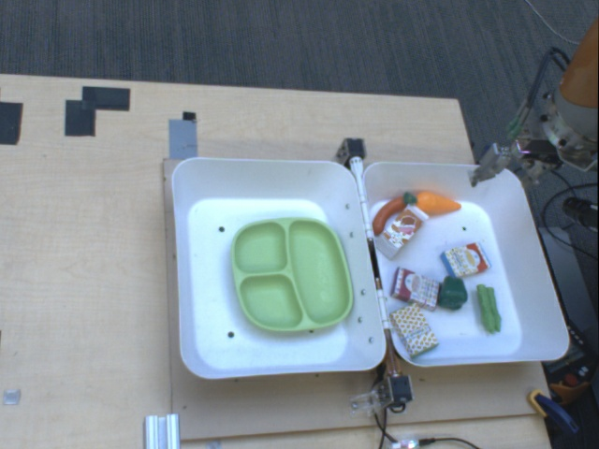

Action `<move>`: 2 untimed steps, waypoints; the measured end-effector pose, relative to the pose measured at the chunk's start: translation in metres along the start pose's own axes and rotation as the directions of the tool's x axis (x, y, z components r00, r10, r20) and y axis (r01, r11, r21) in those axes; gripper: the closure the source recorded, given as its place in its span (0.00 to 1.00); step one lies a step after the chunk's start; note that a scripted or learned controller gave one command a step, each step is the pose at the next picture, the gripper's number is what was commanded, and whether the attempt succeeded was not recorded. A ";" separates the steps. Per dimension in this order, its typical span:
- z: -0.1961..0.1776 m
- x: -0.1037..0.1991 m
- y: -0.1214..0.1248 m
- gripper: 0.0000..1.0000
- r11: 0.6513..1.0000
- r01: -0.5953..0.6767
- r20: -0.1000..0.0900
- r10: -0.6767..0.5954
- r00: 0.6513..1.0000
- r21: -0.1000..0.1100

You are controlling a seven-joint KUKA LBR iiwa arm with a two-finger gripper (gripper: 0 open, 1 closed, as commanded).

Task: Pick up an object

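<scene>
Grey arm (573,110) cut off at right; hand (490,164) indistinct.

green tray (292,275) in left bin (271,181) | toys in right bin (524,251) | end effector (496,162) at far rim

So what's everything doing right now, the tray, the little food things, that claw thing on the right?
Green divided tray: flat in the left bin, compartments bare.
Orange carrot: lying at the far side of the right bin.
Red and white packet: lying against the carrot.
Dark green pepper: resting among small boxes.
Green bean pod: lying alone.
End effector: above the right bin's far corner, holding nothing visible.
</scene>
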State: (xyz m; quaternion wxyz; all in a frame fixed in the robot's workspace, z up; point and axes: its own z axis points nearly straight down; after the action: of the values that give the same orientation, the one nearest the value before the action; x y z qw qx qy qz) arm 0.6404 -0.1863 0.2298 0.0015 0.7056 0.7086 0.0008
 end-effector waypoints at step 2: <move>0.112 0.021 -0.069 1.00 1.000 -0.001 0.000 0.001 1.000 -0.005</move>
State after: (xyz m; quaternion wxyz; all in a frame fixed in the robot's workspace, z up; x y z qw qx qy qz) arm 0.5721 -0.1653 0.1175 0.0033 0.7061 0.7081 0.0025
